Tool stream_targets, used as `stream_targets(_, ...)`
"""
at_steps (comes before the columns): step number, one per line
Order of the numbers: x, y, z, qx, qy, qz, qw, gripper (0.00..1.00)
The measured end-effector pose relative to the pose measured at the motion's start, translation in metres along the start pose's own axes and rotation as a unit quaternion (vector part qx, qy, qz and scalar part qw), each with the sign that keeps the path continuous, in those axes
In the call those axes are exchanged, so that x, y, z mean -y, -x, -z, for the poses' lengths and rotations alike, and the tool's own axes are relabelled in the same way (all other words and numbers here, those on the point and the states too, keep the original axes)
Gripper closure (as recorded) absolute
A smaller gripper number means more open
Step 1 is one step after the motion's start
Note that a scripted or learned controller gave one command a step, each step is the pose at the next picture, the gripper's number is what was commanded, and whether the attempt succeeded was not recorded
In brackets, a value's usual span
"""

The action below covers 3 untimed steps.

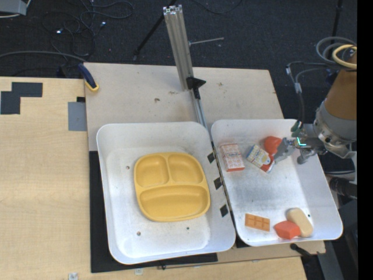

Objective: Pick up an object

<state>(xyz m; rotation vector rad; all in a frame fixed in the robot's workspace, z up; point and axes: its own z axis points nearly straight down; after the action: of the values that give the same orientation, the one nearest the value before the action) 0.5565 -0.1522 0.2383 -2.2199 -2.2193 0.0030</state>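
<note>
Two shallow white plastic bins sit side by side on the pale counter [145,86]. The left bin [116,226] holds a yellow plastic divided plate [172,186] with three compartments, lying flat near the middle of the bin. Small black clips [217,182] show along the seam where the two bins meet.

The right bin [315,179] carries several small objects. At its far left lies a small flat white packet with red print [232,156]. Just to the right of it is a small box with blue and white print [257,155], tilted, touching or overlapping a red-orange rounded object [272,144] at the far side of the bin. In the near part of the bin lies a flat orange rectangular piece with a ridged top [257,221]. To its right, in the near right corner, a tan oblong bun-like object [300,220] rests against a red-orange wedge-shaped object [287,230].

The grey arm with the orange band [341,101] reaches in from the right. Its end effector [287,149] is low over the far right part of the right bin, just beside the red-orange rounded object and the blue and white box. Whether its fingers are apart or together cannot be told, and nothing is seen between them.

A grey metal post [179,45] rises from the far part of the counter, behind the bins. A blue and yellow tool [88,77] lies at the far left corner of the counter.
</note>
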Motion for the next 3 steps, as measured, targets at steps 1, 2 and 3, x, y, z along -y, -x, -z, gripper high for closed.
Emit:
stream_targets(1,0.000,0.000,0.001,0.000,0.001,0.000,1.0000,0.00)
stream_targets(2,-0.003,0.003,-0.044,0.000,-0.002,0.000,1.0000,0.00)
stream_targets(3,-0.001,0.005,-0.088,-0.001,-0.002,0.000,1.0000,0.00)
